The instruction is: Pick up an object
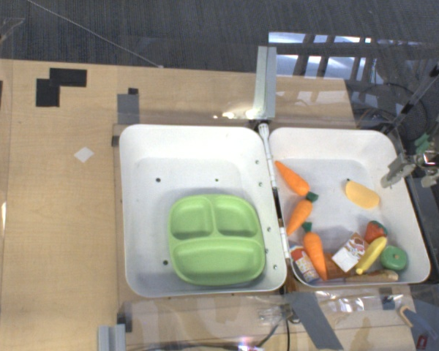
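Note:
The right bin (329, 148) holds three orange carrots (293, 179), (300, 214), (314, 254) along its left side. A pale yellow slice (361, 194) lies near the middle right. At the front right are a red fruit (374, 231), a yellow banana (371, 254), a green round piece (394, 257), a white box (347, 257) and a small can (301, 263). My gripper (397, 172) hangs at the bin's right rim, just right of and above the yellow slice, with nothing seen in it.
The left bin (146, 159) bears a green divided plate (216, 238) at its front. A metal divider (265, 86) stands behind the seam between the bins. Cables and dark arm parts (428, 156) crowd the right edge.

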`<state>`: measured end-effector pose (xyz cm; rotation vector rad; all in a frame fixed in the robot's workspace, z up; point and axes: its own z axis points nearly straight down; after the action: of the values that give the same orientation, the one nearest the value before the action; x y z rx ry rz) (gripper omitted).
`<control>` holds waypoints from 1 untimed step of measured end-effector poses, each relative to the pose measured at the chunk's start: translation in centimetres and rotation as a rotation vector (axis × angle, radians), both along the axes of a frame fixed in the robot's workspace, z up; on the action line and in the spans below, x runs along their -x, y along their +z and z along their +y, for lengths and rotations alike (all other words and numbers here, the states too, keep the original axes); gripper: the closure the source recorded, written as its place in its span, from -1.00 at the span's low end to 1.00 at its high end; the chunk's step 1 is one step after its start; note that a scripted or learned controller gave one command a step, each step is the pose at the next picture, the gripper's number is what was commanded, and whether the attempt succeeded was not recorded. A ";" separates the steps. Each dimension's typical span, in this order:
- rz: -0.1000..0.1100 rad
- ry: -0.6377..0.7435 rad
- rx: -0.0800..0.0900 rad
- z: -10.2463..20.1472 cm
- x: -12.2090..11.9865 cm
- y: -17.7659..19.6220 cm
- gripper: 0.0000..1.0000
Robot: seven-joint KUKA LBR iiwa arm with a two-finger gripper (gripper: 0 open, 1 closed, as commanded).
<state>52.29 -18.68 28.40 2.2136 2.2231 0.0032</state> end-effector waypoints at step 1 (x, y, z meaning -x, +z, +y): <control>0.003 -0.265 -0.002 1.1 1.7 -17.2 -1.00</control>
<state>50.63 -17.57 11.19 2.4910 1.9132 0.0015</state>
